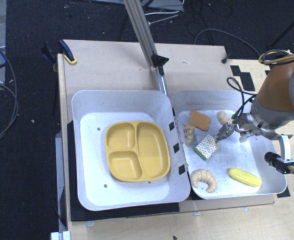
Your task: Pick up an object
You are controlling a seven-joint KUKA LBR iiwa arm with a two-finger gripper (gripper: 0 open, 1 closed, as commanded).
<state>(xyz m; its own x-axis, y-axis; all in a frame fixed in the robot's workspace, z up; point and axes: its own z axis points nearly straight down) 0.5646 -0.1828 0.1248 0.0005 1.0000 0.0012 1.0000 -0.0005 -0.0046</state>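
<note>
- Bright, even light from overhead, leaving the two white bins (87, 134) close to washed out.
- Shadows are soft and short: a thin dark rim under the yellow tray (137, 150) along its lower edge.
- The dark floor at the upper left and along the top of the frame falls into near black with little detail.
- The frame is mildly soft and grainy; small items in the right bin (272, 176) lack crisp edges.
- Straight bench edges show no obvious bending toward the corners.
</note>
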